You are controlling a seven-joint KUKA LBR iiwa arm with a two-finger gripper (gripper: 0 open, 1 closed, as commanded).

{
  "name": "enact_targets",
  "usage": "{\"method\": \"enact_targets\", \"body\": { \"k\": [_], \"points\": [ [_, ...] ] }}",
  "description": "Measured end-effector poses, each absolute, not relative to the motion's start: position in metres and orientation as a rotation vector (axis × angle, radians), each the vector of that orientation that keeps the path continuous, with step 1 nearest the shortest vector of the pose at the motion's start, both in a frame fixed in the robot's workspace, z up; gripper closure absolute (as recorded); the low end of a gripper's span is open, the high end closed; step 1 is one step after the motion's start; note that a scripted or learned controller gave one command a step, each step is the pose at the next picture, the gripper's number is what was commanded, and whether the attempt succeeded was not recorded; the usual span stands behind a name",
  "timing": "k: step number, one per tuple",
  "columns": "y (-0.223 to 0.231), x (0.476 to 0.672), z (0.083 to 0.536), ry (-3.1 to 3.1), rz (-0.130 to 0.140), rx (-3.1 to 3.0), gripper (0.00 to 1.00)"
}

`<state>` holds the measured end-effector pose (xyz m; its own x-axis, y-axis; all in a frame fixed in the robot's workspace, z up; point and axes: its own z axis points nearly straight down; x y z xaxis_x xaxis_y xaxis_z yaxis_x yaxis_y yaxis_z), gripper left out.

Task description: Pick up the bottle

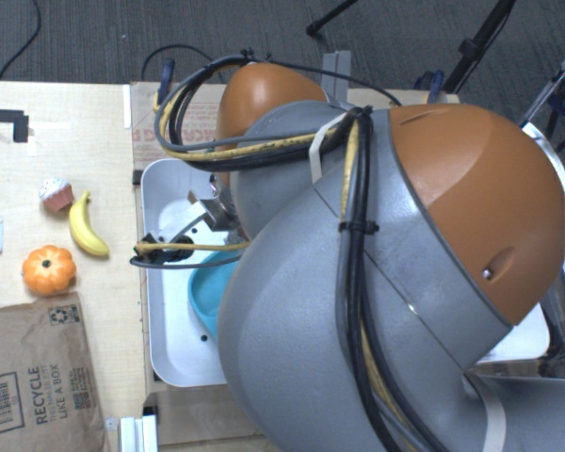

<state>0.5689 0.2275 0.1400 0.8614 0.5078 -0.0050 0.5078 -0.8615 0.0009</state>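
Note:
My grey arm with its orange bands (377, 252) covers most of the camera view and hides much of both bins. The gripper (207, 217) reaches down into the left white bin (160, 347), near its far half, with cables looped around the wrist. A light blue rounded object (207, 295) lies in that bin just below the gripper, partly under the arm. I cannot tell whether it is the bottle. Nothing visibly sits in the gripper.
Left of the bin, on the wooden bench, lie a banana (87, 226), a small orange pumpkin (49, 269) and a toy cupcake (56, 196). A brown cardboard piece (33, 375) marked RECYCLE lies at the front left.

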Motion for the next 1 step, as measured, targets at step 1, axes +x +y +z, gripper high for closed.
{"method": "enact_targets", "body": {
  "k": [1],
  "points": [
    [0.226,0.5682,0.1473,0.83,-0.016,3.024,1.0]
  ]
}}
